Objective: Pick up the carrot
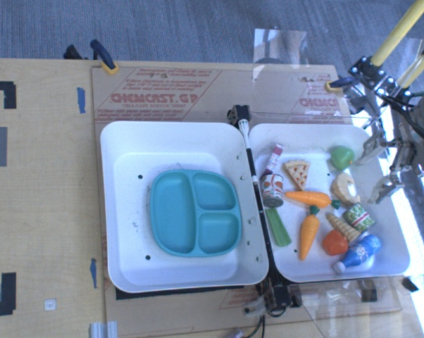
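While red lettering on the cardboard sheet (156,86) reads "CHEMCAST", I cannot read the small bottle (272,178). Two orange carrots with green tops lie in the right bin (398,248): one carrot (308,198) sideways, another carrot (308,234) upright below it, touching. Whether my jaws are open I cannot tell.

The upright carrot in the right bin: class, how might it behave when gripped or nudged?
The carrot looks moulded and glossy, so probably stiff, light and a bit slippery. Its tapered, rounded body may roll or pivot if nudged. Another carrot crosses close above its leafy end, so it might get bumped.
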`<state>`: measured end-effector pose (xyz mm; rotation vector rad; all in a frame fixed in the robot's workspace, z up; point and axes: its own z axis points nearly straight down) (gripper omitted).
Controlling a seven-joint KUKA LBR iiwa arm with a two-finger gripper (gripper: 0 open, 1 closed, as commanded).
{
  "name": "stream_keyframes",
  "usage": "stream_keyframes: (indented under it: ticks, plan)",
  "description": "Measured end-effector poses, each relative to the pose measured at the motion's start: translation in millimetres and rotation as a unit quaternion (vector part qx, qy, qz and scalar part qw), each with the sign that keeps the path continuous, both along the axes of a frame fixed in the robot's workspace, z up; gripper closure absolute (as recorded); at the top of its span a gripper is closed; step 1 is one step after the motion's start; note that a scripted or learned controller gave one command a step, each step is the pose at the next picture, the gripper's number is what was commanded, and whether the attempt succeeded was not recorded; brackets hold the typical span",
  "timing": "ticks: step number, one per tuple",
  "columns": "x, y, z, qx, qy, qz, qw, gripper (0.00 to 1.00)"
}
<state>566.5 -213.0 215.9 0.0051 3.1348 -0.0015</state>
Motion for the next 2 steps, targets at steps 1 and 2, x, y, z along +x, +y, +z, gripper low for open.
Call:
stream_keyframes:
  ticks: [1, 2]
  plan:
    - [-21.9, 52.9, -103.3, 0.0026, 0.005, -0.192, 0.9813, 0.0]
    - [-5.9, 96.1, -125.6, 0.0019, -0.002, -0.278, 0.9607, 0.0]
